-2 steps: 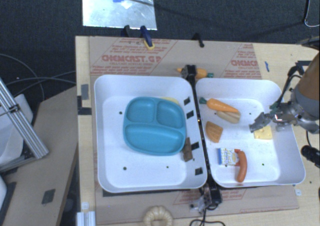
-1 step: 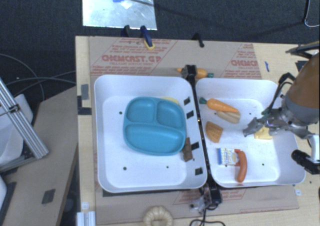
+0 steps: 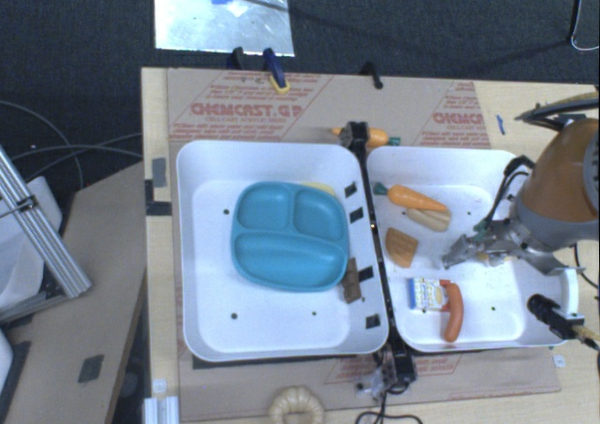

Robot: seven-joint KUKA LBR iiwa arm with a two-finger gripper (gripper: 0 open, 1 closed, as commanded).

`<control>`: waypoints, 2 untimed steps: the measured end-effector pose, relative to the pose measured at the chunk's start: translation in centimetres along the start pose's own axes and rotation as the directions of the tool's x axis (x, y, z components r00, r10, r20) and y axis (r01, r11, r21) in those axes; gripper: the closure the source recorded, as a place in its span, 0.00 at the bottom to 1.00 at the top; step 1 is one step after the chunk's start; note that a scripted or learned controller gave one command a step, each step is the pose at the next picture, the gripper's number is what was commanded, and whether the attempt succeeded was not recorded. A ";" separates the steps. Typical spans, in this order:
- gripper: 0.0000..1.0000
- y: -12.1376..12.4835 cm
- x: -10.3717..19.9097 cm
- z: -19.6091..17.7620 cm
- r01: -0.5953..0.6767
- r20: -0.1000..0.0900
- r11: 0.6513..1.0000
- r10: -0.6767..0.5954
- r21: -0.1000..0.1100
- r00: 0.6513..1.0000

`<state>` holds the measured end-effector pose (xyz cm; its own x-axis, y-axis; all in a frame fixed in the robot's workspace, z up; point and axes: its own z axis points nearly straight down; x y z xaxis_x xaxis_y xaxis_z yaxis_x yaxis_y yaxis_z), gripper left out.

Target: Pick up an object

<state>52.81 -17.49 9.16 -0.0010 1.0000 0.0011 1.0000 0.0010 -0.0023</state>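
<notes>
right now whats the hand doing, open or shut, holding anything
hand: over the right bin, near the sausage and carrot; nothing visible in it, grip state cannot be told.

The one camera hung fixed above my bench [image 3: 234,94], looking down aslant on both bins beyond my gripper [image 3: 457,253].

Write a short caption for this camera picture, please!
Robot arm's gripper hovers over the right bin of toy food; blue plate sits left.

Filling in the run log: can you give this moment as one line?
stage: reaching | gripper: low in right bin, holding nothing seen | nearest: small packet, sausage | left bin: blue plate
</notes>
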 end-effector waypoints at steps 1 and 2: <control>1.00 0.1 -0.1 -1.3 0.000 0.002 1.000 0.000 -0.005 1.000; 1.00 -0.2 0.6 -5.9 0.003 0.002 1.000 -0.003 -0.006 1.000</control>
<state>52.63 -16.87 15.10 -0.0041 1.0000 -0.0008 1.0000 0.0041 0.0042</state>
